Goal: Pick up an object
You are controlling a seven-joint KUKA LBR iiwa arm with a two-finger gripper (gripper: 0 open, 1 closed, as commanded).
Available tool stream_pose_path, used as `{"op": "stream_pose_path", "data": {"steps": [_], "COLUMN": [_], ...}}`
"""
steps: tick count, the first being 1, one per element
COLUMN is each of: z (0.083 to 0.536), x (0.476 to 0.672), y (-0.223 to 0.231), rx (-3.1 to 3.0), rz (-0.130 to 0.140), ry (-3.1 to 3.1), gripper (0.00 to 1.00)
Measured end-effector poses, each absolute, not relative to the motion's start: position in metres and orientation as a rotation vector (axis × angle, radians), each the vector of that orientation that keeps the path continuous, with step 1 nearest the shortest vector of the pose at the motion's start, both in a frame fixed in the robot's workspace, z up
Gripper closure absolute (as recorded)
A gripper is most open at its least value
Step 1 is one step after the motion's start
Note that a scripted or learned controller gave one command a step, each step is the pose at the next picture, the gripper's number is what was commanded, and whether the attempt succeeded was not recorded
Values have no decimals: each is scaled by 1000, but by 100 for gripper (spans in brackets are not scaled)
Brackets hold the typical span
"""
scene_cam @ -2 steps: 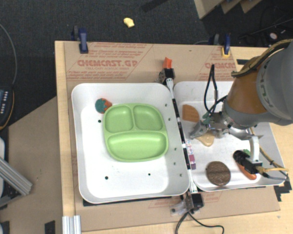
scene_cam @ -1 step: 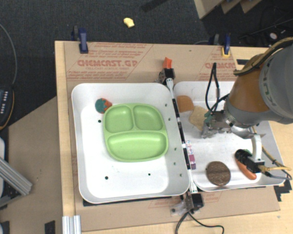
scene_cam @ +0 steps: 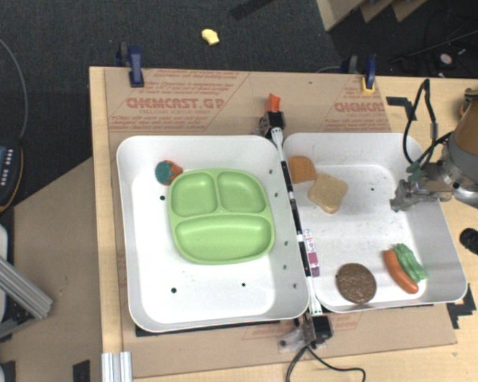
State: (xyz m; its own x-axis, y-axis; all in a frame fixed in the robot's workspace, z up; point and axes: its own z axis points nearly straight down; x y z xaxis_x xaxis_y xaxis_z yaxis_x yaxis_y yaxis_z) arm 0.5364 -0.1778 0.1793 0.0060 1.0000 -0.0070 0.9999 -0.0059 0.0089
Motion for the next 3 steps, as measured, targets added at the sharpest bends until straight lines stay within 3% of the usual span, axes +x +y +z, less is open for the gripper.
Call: {"op": "stream_pose_path", "data": {"steps": [1, 2, 3], "z": [174, 91, 107], "x": [536, 475, 481], "y": [-172, -225, -224], "rx": [2220, 2235, 2217], "rz": [0, -1, 3], "ry": [2220, 2225, 2219], "gripper": [0, 0, 100]}}
